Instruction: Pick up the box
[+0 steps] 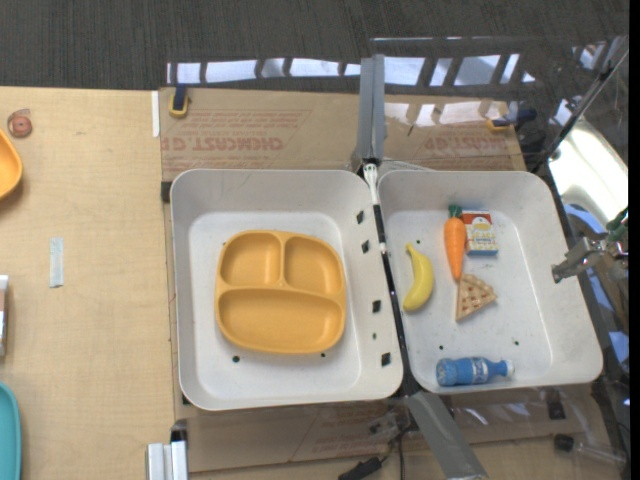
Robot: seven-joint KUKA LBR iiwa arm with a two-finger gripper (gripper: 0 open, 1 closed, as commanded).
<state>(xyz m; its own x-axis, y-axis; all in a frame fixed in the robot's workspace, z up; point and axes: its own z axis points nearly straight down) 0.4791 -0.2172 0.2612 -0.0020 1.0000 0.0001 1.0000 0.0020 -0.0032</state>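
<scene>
The box (481, 235), a small carton with a red top and a blue base, lies flat in the right-hand bin (545, 298), toward the far side, pressed right up against the upper part of a toy carrot (455, 247) on its left. Just near of them sits a waffle-patterned wedge (474, 296), a banana (419, 278) curves along to the left of the carrot, and a blue bottle (472, 371) lies on its side by the near wall. The left-hand bin (200, 298) holds a yellow divided plate (282, 291). Over at the right rim of the right-hand bin I can make out a bit of metal that may belong to the arm, but I cannot tell how the pincer stands, apart or together. Nothing has reached the box yet, so the whole pick looks to be ahead. The worry, to my eye, is that carrot: with no gap on that side, a finger coming down there could land on the carrot, shove the box askew, or close on both together. The box is also low and flat, so a shallow grasp might slip off.
</scene>
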